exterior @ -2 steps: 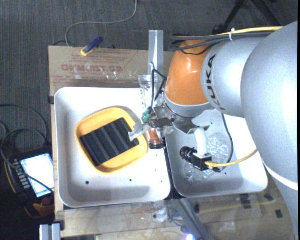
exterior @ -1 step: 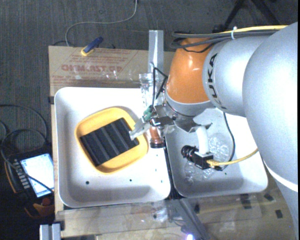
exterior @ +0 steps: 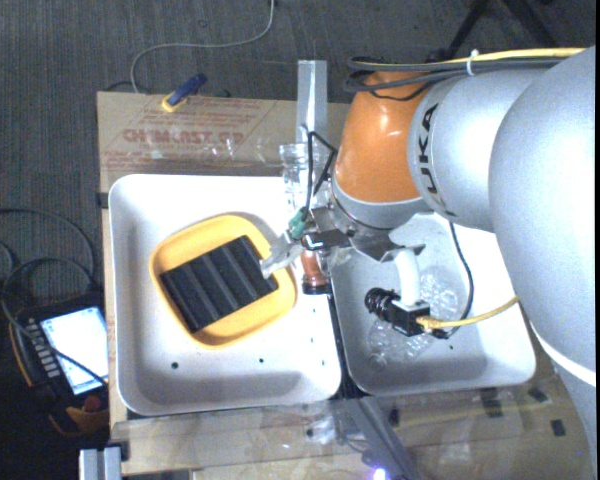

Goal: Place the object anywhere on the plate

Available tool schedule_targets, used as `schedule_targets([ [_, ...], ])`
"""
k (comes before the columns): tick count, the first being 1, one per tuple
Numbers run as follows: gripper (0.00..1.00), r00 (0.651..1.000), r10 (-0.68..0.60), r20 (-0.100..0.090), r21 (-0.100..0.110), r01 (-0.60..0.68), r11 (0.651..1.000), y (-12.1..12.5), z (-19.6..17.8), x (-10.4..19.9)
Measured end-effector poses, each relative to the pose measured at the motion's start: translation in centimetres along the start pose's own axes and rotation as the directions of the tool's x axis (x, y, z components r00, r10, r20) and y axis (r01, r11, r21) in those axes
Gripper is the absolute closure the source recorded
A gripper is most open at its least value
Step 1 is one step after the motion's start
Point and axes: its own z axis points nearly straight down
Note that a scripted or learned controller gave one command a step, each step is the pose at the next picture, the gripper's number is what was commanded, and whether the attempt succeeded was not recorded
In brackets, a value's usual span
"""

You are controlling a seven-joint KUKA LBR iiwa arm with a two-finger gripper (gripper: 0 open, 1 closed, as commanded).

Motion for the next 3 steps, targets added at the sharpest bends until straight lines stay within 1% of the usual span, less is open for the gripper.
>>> schedule_targets([
  [1, 1.0, 1.0, 0.0, -0.001, 0.003, 0.0, 1.0, 0.0, -0.8, 0.0],
  [2, 1.0, 0.999, -0.05, 0.003, -0.006, 0.05, 0.999, -1.8, 1.5, -1.6],
  [3, 1.0, 0.996, 0.092, 0.004, -0.008, -0.092, 0.996, 1.2, -4.5, -7.2],
])
